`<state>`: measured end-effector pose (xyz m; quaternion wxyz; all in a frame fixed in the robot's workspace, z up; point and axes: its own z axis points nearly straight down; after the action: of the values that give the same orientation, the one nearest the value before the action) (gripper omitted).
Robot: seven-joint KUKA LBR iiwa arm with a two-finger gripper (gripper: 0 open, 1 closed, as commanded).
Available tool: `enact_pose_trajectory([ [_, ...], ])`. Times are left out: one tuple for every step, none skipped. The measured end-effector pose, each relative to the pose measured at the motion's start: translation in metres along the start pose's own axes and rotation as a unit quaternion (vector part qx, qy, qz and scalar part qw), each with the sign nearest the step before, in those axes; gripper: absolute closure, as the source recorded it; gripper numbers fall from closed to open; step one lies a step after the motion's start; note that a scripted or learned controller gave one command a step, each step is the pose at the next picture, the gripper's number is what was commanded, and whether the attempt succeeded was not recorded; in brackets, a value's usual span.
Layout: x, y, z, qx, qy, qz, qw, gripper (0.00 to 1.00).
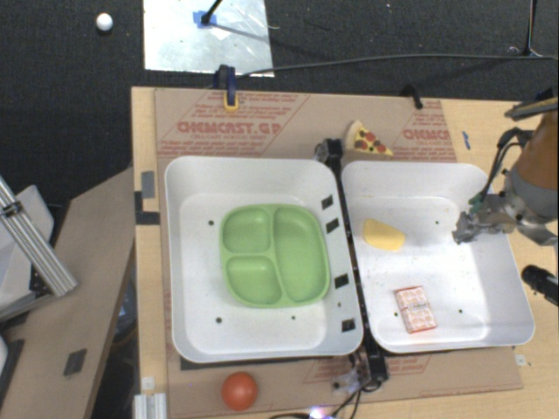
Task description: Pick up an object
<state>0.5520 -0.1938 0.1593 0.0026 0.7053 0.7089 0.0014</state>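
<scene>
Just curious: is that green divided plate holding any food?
Empty. All three sections of the green plate show bare green, as it lies flat in the left bin.

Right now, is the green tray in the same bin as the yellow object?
No, the green tray lies in the left bin; the yellow object lies in the right bin.

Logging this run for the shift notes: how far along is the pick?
Nothing looks picked yet: the yellow piece and the pink box both lie on the right bin's floor. In hand: the end effector sits over that bin's right side, apart from both. Left: reaching one, grasping and lifting it.
</scene>
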Motion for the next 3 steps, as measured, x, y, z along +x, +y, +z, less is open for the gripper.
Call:
enact_pose_trajectory([
  [0.004,0.008,-0.061,-0.001,0.0,-0.001,1.0,1.0],
  [0.004,0.01,-0.09,0.001,0.0,-0.001,1.0,1.0],
  [0.057,0.024,-0.078,0.002,0.001,-0.002,1.0,1.0],
])
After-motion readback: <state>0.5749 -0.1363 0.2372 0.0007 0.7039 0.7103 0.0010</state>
